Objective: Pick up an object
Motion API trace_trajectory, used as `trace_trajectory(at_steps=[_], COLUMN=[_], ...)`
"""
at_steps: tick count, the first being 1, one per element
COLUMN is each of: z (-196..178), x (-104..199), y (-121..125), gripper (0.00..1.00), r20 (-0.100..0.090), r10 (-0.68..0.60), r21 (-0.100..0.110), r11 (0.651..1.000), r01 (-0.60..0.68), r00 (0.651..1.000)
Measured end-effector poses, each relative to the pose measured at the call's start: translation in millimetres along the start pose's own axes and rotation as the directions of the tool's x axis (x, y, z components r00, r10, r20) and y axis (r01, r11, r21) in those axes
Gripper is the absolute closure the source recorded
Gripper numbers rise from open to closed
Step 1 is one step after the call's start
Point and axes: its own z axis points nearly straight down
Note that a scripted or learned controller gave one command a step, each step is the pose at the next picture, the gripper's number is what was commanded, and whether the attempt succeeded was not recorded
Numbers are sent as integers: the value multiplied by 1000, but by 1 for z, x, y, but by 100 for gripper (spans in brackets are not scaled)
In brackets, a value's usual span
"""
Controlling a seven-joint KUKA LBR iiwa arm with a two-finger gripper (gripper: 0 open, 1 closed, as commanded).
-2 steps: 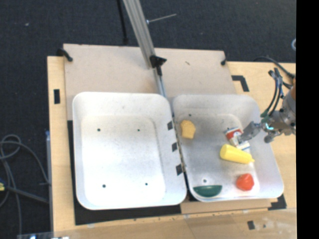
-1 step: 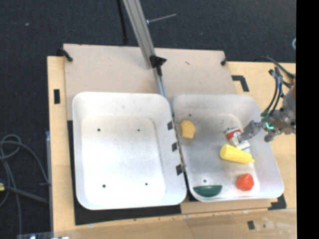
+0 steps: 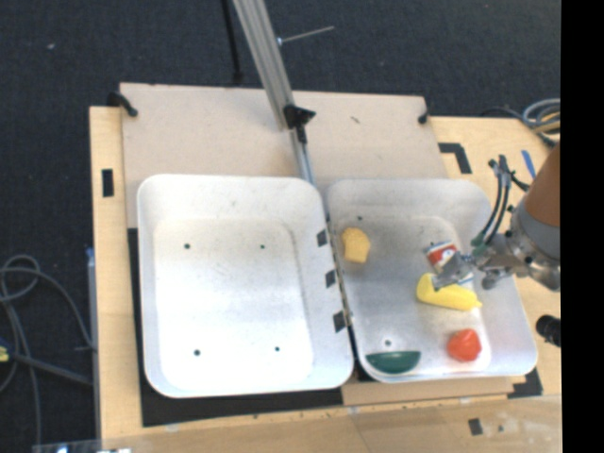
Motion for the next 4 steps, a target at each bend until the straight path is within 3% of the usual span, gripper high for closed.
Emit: trace_trajectory(at_steps=[1, 2, 3, 4], z=[49, 75, 64, 7], x=[0, -5, -3, -1], y=[9, 16, 18, 11], gripper=[0, 0, 100, 100], r20=[1, 13, 8, 2], r10=[3, -1, 2, -5], r21=[0, -27, -31, -10], r11=[1000, 1000, 1000, 1000], r01=[-3, 1, -2, 5], r00=[1000, 1000, 1000, 1000])
